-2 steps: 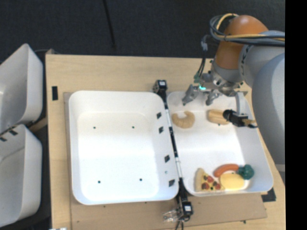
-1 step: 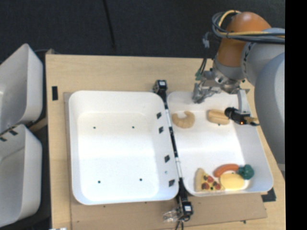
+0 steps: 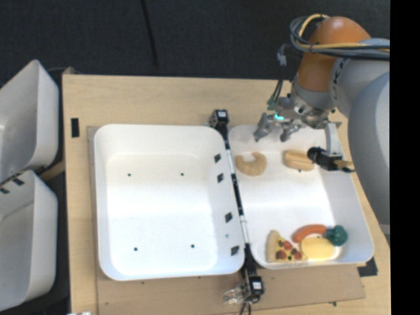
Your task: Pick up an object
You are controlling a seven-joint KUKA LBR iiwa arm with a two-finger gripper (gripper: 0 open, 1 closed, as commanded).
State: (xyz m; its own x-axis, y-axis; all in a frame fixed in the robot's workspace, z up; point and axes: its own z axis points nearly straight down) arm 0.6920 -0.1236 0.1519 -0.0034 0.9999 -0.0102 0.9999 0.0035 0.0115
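My gripper (image 3: 275,131) hovers over the far edge of the right bin (image 3: 295,209), fingers spread open with nothing between them. Just below it and slightly left lies a tan croissant (image 3: 251,163). A bread roll (image 3: 299,160) lies to the right of the croissant, under the wrist. At the bin's near corner sit a pizza slice (image 3: 282,248), a yellow lemon-like piece (image 3: 317,248), a red-orange sausage (image 3: 308,231) and a small green piece (image 3: 337,235), all packed close together.
The left bin (image 3: 157,202) stands beside the right one, sharing a divider edge with black clips (image 3: 230,195). Two white containers (image 3: 23,123) sit off the bench at the left. The wooden bench (image 3: 79,195) rims both bins.
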